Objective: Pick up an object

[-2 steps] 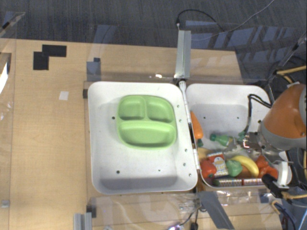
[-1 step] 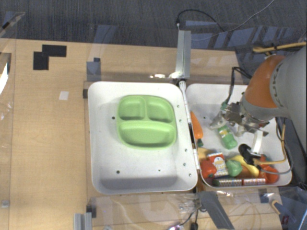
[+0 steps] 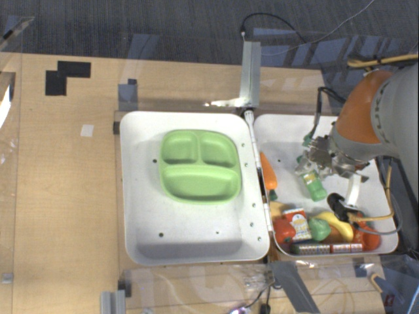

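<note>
Camera view is looking down on a pale wooden bench (image 3: pixel 59 195), with black L-shaped tape (image 3: pixel 65 76) sitting near its far left and dark grey carpet (image 3: pixel 131 12) running along the top. Further right, the left bin (image 3: pixel 141 241) is lying white and shallow, carrying a green divided plate (image 3: pixel 200 165) in its upper middle. A metal upright post (image 3: pixel 251 70) is standing behind the seam where the two bins meet. An orange carrot (image 3: pixel 267 172) is lying along the left wall of the right bin (image 3: pixel 281 136). Along that bin's near edge, a small can (image 3: pixel 298 224), a red tomato-like piece (image 3: pixel 283 231), a green pepper (image 3: pixel 321 229), a yellow banana (image 3: pixel 337 224) and a dark bar (image 3: pixel 324 247) are crowding together, touching one another. Above this heap, the gripper (image 3: pixel 314 175) is hanging over the bin's middle, and a small green bottle (image 3: pixel 315 187) is sitting right at its fingertips; whether the fingers are clamping it cannot be told. The grey arm (image 3: pixel 393 123) with its orange band is reaching in from the right.
</note>
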### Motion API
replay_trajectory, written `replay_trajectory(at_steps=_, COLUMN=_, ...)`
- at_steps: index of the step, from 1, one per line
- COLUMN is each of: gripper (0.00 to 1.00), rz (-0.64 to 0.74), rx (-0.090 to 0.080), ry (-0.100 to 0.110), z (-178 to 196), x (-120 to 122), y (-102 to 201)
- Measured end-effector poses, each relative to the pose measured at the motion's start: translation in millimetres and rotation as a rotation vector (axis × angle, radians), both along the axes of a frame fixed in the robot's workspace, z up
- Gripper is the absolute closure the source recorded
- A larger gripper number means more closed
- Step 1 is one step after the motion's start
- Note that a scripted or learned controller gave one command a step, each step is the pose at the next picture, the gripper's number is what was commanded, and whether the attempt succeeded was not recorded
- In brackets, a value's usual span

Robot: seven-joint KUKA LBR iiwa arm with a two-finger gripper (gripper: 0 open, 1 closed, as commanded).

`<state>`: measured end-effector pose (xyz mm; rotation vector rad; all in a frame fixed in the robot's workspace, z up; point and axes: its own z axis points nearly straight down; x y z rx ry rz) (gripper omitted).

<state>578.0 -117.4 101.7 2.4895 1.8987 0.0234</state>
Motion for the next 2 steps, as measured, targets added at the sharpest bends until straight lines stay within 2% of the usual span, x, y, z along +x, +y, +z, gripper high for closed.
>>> replay_trajectory(at_steps=1, gripper=1.0, rz=0.108, rx=-0.003, ry=0.011, z=-12.9, x=22.9, y=-4.9)
replay_trajectory(at_steps=2, gripper=1.0, rz=0.198, rx=-0.003, ry=0.012, z=108.5, x=-3.3, y=65.3)
